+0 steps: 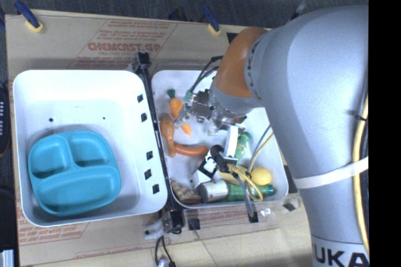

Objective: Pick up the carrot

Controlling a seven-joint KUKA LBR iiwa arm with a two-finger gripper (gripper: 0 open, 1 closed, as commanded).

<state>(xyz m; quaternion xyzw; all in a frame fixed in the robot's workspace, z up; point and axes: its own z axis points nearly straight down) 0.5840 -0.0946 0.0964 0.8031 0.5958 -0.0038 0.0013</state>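
We see the carrot [176,107] lying near the far left corner of the right bin [164,80], just left of the end effector [199,110], whose grip we cannot tell. That bin also holds a hot dog [188,149], a lemon [261,177] near its right edge and a can [213,190] at its near edge. The left bin [75,85] carries a blue divided tray [74,169]. Both rest on the cardboard-covered tabletop [113,40], clamped by blue clips [28,16].

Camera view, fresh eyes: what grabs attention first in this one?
The big grey arm with its orange band dominates the right side, reaching down into the right bin, which is crowded with small items including the carrot. In the left bin lies a bright blue divided tray.
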